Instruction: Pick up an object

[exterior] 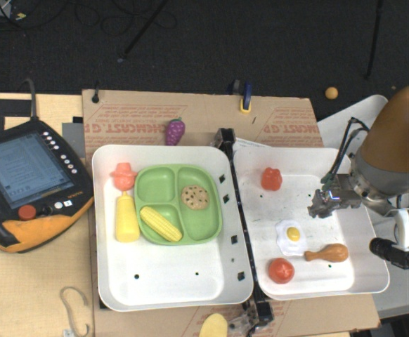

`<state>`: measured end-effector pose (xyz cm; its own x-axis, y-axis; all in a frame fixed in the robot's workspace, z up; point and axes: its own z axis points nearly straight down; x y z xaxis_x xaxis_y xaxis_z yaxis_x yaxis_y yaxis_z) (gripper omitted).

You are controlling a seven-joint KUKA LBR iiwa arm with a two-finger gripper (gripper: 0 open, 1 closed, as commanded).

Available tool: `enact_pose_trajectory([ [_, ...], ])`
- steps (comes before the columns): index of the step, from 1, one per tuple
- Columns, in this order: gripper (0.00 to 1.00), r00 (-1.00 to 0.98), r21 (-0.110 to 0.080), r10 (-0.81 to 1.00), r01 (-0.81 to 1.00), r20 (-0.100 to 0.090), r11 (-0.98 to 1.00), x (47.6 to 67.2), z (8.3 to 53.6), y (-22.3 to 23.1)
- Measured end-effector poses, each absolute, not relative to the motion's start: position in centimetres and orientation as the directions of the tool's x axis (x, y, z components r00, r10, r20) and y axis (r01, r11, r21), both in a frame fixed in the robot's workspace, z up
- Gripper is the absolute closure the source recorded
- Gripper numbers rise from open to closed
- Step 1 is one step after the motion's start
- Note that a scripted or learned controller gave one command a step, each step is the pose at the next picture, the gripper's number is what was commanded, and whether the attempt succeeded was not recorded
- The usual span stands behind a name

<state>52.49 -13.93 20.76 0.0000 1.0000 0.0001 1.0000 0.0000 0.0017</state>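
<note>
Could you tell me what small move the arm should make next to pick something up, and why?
Probably shift the gripper slightly toward the view's lower left and descend over the toy fried egg. It is the nearest object in the right bin, lying apart from the toy chicken drumstick and the toy tomato.

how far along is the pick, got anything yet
Nothing looks lifted yet. The gripper is low over the right bin, with the fried egg, drumstick and both red pieces lying loose. Left: close on one and raise it.
</note>
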Motion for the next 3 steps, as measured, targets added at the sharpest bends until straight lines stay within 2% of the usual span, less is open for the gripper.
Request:
enact_pose_trajectory([
  [1, 1.00, 0.000, 0.001, 1.000, 1.000, 0.000, 0.000, 52.5, 22.9, -14.0],
  [2, 1.00, -0.004, -0.001, 1.000, 1.000, 0.002, 0.004, 54.3, 23.6, -9.6],
  [3, 1.00, -0.003, -0.002, 1.000, 1.000, 0.001, 0.003, 56.1, 22.3, -5.0],
])
